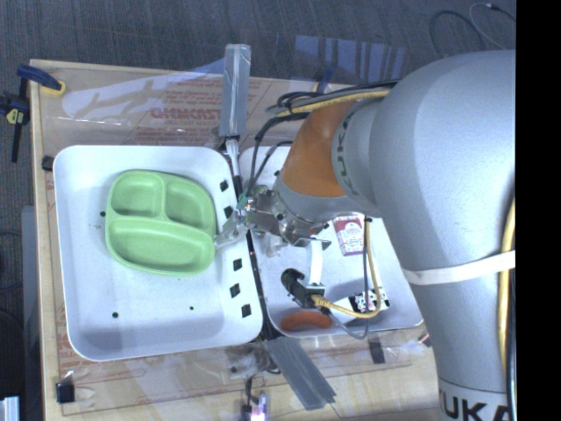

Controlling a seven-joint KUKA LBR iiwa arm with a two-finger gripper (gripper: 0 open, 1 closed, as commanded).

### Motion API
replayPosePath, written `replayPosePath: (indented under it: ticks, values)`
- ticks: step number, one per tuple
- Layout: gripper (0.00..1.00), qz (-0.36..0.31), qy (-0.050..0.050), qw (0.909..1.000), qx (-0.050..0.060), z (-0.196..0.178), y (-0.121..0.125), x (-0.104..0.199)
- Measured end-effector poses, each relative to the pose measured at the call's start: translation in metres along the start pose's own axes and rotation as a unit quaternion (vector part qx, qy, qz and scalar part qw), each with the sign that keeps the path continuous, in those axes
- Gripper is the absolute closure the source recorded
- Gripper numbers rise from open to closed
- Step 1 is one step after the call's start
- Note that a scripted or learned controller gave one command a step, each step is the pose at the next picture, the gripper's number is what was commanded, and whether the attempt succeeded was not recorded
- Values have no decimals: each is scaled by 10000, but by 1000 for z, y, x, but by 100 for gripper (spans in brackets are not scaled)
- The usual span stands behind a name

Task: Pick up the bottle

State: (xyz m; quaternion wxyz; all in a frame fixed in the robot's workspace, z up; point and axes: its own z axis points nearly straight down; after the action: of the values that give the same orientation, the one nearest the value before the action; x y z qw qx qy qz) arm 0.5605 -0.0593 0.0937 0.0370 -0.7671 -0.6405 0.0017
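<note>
Arm: the grey arm (pixel 438 174) comes in from the view's right and covers much of the right bin, with its orange band (pixel 316 156) just above the wrist.
Pincer: the pincer (pixel 238 222) sits low over the divide where the two bins meet.
Pincer's grip: from where I stand I cannot tell whether it is apart or together, and I see nothing clamped in it.
Bottle: the small bottle (pixel 349 233), pale with a red label, lies in the right bin to the view's right of the pincer. It is near the pincer but apart from it, on the far side of the wrist, and its upper end is tucked under the arm.
Right bin: the right bin (pixel 399 318) lies on the bottle's side of the pincer and is mostly hidden by the arm.
Orange-brown thing: a sausage-shaped piece (pixel 305 320) lies below the pincer and a little to the view's right, near the front rim of the right bin and well apart from the bottle.
Green plate: a divided green plate (pixel 162 220) rests in the left bin, to the view's left of the pincer, its right edge just beside it.
Left bin: the left bin (pixel 149 323) spreads away to the view's left of the pincer.
Bench: the wooden bench (pixel 44 235) carries both bins.
</note>
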Motion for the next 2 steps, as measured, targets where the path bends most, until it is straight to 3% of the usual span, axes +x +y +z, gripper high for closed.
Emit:
replayPosePath:
  ticks: [1,2]
  values:
    - [0,701,-216,9970,-261,-88,-64,74]
    - [0,1959,-185,9800,-279,-88,-2,114]
